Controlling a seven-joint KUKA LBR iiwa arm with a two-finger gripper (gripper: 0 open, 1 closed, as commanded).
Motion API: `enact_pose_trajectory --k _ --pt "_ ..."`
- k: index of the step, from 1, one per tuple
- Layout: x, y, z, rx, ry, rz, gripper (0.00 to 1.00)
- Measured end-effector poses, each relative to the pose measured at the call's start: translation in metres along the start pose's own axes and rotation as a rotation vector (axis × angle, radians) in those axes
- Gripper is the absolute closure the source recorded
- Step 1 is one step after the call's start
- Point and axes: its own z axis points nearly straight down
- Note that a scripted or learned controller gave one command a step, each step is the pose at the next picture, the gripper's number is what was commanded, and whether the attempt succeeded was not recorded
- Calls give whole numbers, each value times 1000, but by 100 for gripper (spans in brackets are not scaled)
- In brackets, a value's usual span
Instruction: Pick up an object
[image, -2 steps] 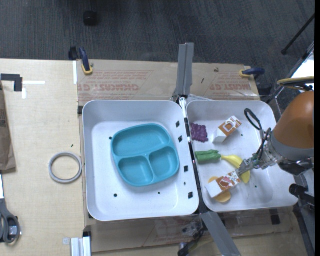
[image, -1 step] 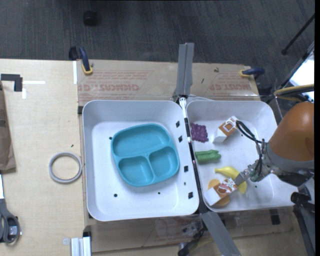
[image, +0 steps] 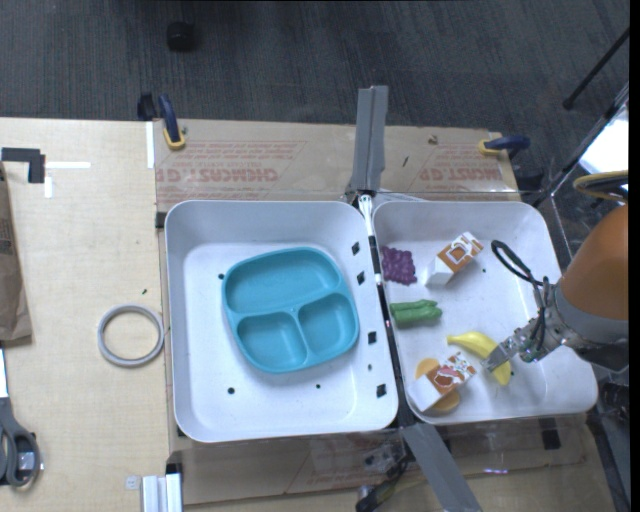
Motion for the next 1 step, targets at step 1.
enact_pose_trajectory --k 1 --pt "59 37 -124 1 0 187 100"
